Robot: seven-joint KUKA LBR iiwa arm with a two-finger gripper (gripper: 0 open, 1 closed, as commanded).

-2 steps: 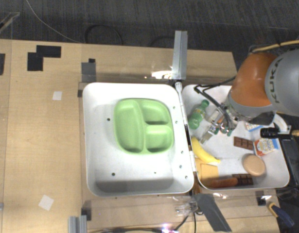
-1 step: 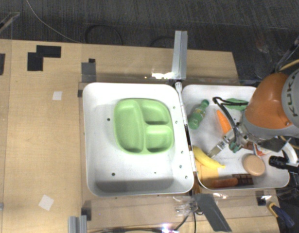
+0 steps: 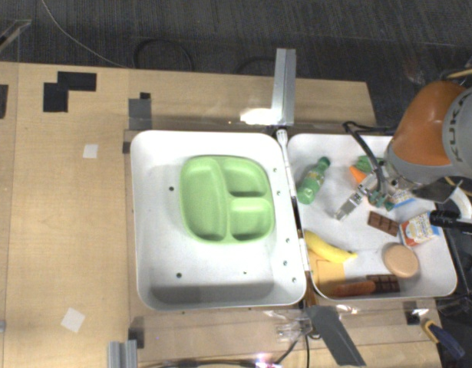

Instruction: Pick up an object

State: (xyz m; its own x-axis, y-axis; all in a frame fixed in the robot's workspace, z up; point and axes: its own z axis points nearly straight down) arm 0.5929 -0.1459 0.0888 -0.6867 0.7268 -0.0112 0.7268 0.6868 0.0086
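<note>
The arm came in from the right edge of the frame, and its gripper (image 3: 351,204) hung low over the upper middle of the right bin (image 3: 449,282). The fingers looked like a small silvery bit angled down and left over bare bin floor, with nothing between them that I could see; honestly couldn't tell whether they were spread or pinched, too small and blurry.

Candidates for picking were all in that right bin: a green bottle (image 3: 312,179) near the top left corner of it, a banana (image 3: 328,248) along the left wall lower down, a chocolate bar (image 3: 381,222) just right of the gripper, a round tan disc (image 3: 402,261) lower right, a small carton (image 3: 418,229) next to that, and a long brown piece (image 3: 363,287) along the bottom wall. The left bin (image 3: 147,228) had a green divided tray (image 3: 224,198) in it.

What could've gone wrong, my guess: the gripper sat between the bottle and the chocolate bar rather than over either, so closing there probably would've grabbed air. The chocolate bar lay flat, so the fingers might have just skidded over it. The bottle was on its side and could've rolled away if nudged. The clutter by the wrist could've been knocked too.

Labels: the carton had red and blue print, and the bottle had a label, but nothing was legible.
</note>
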